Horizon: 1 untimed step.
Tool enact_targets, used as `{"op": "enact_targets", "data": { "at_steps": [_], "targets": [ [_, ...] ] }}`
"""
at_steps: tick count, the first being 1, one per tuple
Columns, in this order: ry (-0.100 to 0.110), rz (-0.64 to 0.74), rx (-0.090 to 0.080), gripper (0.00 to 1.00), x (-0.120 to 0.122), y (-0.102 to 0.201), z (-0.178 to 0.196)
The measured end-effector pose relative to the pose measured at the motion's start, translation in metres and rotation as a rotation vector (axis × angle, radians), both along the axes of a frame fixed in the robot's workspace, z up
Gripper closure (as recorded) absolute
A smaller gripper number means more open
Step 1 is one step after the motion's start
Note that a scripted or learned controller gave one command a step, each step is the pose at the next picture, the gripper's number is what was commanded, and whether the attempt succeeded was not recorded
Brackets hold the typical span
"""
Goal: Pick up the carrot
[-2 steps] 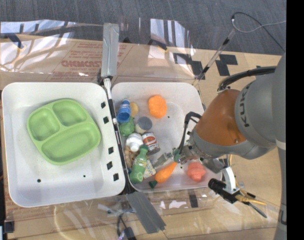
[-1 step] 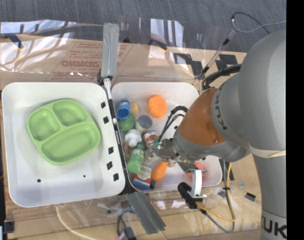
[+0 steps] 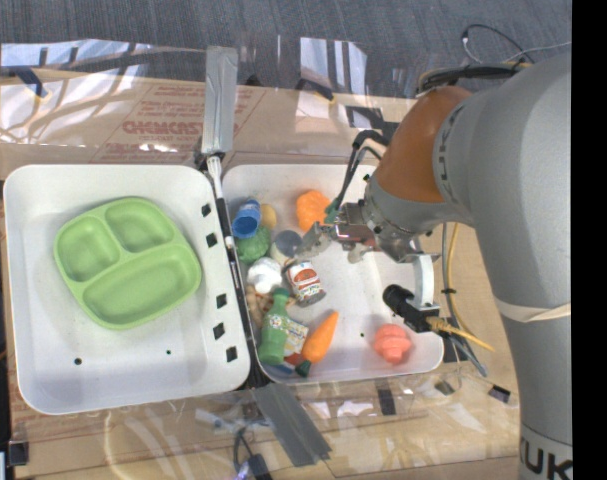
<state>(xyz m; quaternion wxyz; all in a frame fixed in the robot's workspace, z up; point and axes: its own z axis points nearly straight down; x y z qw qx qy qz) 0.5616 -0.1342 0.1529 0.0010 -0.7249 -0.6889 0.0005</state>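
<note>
Whether the jaws are open or closed cannot be told; the gripper (image 3: 335,230) hangs over the right bin (image 3: 358,298). The carrot (image 3: 321,336) lies untouched near the bin's near wall, beside a green bottle (image 3: 276,333), so the pick remains undone.

Left bin (image 3: 23,268) holds a sectioned tray (image 3: 128,261). Right bin (image 3: 358,183): carrot (image 3: 322,336) at lower centre, bottle (image 3: 276,330) just left, can (image 3: 304,281) above, round fruit (image 3: 392,342) lower right.
</note>
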Motion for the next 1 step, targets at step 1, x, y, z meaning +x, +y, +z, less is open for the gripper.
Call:
{"op": "enact_targets", "data": {
  "at_steps": [1],
  "targets": [
    [0.003,-0.145,0.001,0.0,-0.0655,-0.0234,0.0073]
  ]
}}
